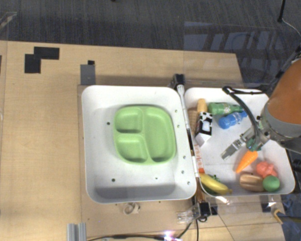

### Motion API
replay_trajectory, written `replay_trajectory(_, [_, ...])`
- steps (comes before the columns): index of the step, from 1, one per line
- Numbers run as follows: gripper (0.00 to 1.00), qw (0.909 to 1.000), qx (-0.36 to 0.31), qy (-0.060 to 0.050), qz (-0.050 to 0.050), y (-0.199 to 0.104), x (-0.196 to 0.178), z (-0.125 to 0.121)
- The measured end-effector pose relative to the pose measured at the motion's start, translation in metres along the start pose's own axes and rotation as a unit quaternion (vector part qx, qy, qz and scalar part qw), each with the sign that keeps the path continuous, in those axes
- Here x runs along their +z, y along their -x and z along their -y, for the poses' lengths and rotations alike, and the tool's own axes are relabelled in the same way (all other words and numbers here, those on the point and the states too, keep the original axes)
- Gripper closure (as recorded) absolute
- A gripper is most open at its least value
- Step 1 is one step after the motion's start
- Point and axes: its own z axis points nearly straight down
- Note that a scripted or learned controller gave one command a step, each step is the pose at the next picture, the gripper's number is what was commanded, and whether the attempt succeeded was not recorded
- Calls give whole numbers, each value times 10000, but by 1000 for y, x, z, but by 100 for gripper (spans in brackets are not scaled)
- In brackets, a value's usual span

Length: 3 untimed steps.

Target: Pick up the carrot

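The carrot (247, 160) lies in the right bin (286, 185), lower right of the frame, beside the tomato (265, 168). The pincer (243, 144) sits at its leafy end; whether it grips cannot be determined. Recommended: centre over the orange body, close fully, lift vertically.

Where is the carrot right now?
The carrot lies in the right bin, just below the gripper and above the bread roll.

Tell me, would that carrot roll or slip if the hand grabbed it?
The carrot looks like a smooth, glossy toy, so probably stiff, light and a bit slippery. Its tapered, round shape could squirt out of the hand or roll toward the banana.
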Motion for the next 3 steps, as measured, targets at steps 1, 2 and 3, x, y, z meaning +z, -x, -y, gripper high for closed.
replay_trajectory(1, [0, 9992, -402, -48, -39, 31, 109, 29])
replay_trajectory(2, [0, 9751, 2216, 8, 8, 27, 123, 20])
replay_trajectory(3, [0, 9998, -220, 10, 29, 88, 122, 62])
